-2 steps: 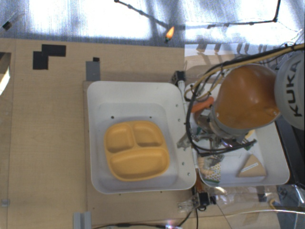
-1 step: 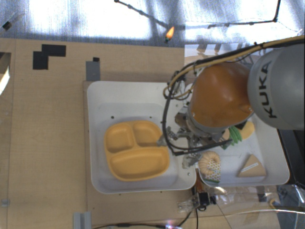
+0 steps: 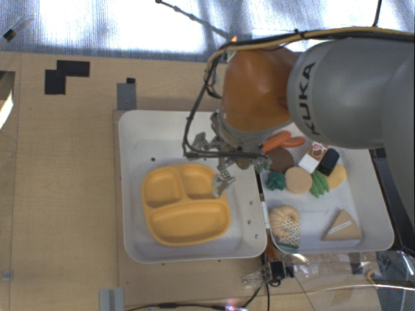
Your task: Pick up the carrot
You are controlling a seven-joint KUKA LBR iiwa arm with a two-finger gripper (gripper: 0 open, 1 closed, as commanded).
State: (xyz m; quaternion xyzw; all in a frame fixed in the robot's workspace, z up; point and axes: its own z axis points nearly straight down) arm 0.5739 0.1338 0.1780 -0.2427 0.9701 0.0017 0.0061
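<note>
A: Item one: carrot (image 3: 285,141), far end of right bin (image 3: 382,235), under the arm (image 3: 350,89).

B: Claw (image 3: 224,177) over yellow tray (image 3: 185,203), left bin; we can't tell its state. Risk: descending here misses the carrot.

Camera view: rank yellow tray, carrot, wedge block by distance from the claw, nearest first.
1. Yellow tray, left bin, right under the claw.
2. Carrot, right bin's top edge, beside the arm.
3. Wedge block, right bin's near right corner, farthest.
</note>
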